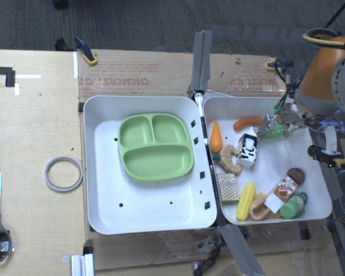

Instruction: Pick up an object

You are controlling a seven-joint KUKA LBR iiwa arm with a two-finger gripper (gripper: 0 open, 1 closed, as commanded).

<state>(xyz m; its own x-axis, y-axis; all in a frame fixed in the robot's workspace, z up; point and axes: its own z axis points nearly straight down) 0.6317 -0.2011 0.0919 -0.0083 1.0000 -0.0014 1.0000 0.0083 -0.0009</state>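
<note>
Partly blurred, end effector (274, 125) over right bin (310, 180), grip state unclear, green object (271, 133) beneath, half hidden.

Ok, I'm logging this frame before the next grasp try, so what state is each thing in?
gripper: low at the right bin's far side, over a green item; finger state unclear
green divided plate: flat in left bin, nothing in it
carrot: lying by the divider
corn cob: lying near the front wall
bottle: on its side
tape ring: flat on the bench
</note>
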